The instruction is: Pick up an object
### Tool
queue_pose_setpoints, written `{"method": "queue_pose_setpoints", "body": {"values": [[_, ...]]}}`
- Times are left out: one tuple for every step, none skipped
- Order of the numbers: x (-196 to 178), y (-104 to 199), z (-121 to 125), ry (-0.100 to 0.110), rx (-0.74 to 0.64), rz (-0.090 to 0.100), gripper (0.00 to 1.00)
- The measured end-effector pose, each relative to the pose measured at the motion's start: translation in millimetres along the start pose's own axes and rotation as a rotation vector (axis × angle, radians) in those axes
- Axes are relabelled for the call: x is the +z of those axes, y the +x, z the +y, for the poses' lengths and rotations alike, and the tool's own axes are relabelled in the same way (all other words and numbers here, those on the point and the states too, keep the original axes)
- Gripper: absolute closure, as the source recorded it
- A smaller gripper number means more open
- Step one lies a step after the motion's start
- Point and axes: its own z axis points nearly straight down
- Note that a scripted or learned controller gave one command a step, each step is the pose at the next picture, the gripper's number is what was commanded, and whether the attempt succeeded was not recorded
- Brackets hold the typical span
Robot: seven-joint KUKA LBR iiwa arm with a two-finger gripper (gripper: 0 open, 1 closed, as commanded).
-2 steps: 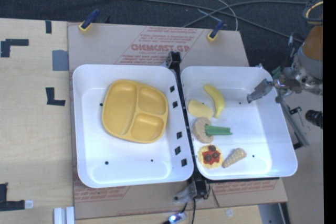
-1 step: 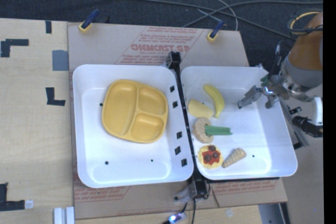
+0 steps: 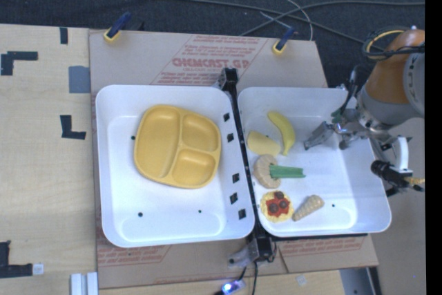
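In the right bin [image 3: 359,217], the banana [image 3: 282,130] lies near the divider edge, its long axis running toward the bin's front. To its right the gripper [image 3: 319,139] hovers over the bin's far side, fingers slightly parted, gripping nothing.

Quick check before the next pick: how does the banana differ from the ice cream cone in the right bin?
The banana is bright yellow and curved; the ice cream cone is pale tan and tapers to a point. The banana lies toward the far half of the right bin, beside a yellow wedge; the cone lies near the front wall, next to a small pizza. The banana looks longer. Both lie flat, apart from the gripper.
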Motion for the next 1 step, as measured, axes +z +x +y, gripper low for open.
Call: {"method": "queue_pose_setpoints", "body": {"values": [[32.2, 0.3, 0.6, -0.005, 0.000, -0.002, 0.00]]}}
